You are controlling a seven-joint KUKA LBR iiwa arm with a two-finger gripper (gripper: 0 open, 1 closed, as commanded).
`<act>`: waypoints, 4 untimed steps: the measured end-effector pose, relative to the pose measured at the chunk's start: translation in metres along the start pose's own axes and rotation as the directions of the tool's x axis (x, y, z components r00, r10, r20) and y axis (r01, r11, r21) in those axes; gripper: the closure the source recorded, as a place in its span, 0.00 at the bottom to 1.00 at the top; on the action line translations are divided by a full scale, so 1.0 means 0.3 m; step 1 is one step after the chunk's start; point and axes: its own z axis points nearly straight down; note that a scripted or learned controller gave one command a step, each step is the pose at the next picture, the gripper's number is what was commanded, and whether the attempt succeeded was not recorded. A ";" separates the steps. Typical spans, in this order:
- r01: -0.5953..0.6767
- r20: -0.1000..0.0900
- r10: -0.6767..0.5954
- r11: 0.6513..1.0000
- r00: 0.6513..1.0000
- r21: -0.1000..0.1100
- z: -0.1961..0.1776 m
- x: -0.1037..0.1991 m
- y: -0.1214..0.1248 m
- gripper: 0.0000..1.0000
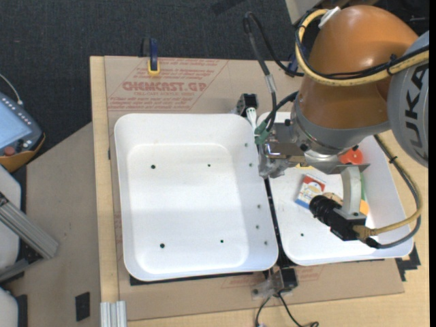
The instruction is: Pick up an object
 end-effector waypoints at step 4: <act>0.007 -0.003 -0.007 1.000 1.000 -0.002 -0.547 0.422 0.085 1.00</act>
